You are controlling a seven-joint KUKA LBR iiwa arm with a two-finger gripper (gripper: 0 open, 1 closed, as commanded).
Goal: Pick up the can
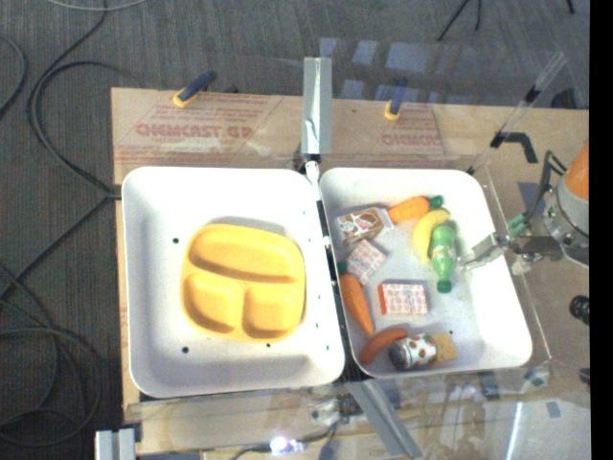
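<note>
Two glossy white bins (144, 286) are parked on the tabletop; one round metal can (413, 352) is lying in the right bin's near corner. Claw (479, 252) state can't be told, blurry.

the arm (573, 209) is grey metal with an orange band just behind the wrist. ahead of that band sits a dark, blocky wrist section, and the claw (482, 249) at its tip is thin, pale metal.

Can (412, 352) in right bin (498, 343), gripper (476, 251) near
</note>
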